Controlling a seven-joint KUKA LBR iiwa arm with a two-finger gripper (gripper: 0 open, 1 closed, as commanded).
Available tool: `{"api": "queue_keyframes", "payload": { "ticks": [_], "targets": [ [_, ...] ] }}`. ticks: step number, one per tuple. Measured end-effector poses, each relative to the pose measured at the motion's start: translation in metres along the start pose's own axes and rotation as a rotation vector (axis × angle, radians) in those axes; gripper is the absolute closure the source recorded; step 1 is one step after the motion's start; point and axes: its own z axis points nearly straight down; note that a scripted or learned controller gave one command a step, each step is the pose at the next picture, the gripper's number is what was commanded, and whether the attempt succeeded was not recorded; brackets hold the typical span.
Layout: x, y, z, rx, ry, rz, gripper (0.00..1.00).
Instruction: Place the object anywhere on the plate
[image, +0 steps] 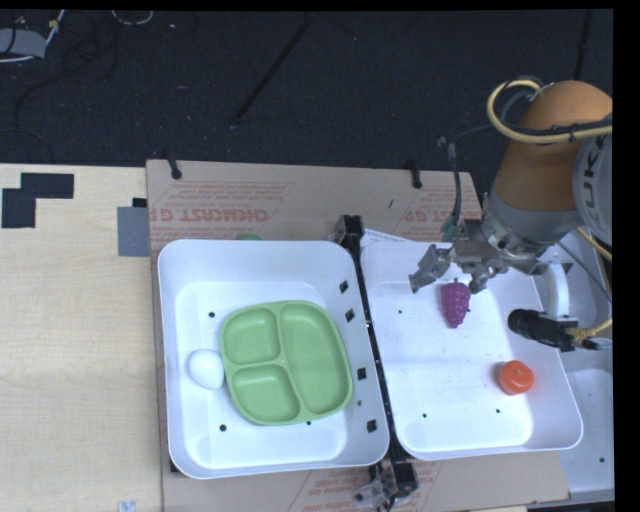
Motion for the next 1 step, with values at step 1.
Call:
{"api": "queue_keyframes", "payload": {
  "ticks": [1],
  "targets": [
    [-0.0001, 0.0022, -0.0077, -0.013, -0.001, -0.002, 0.00]
  ]
}}
